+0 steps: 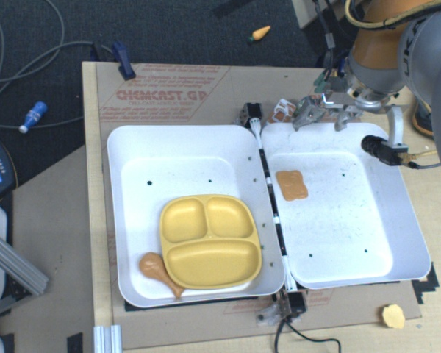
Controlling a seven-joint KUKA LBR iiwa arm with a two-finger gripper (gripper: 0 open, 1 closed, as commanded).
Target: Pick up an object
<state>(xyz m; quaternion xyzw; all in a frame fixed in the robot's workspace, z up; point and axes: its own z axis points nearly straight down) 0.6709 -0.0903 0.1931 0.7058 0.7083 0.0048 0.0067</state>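
In the left bin (125, 168) lie a yellow plate (208, 241) and a drumstick (159, 269). The toast (291, 184) lies in the right bin (367, 219), below and left of the claw (323, 114), which hangs open, holding nothing.

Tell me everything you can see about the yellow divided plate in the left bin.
The yellow divided plate is a rounded-square tray that looks like matte plastic, with three compartments: two small ones at the far side and one wide one nearest the camera. It lies flat and right side up in the near part of the left bin. A tan drumstick-shaped toy lies against its near-left corner, its thin end reaching under the plate's edge. Nothing sits in its compartments.
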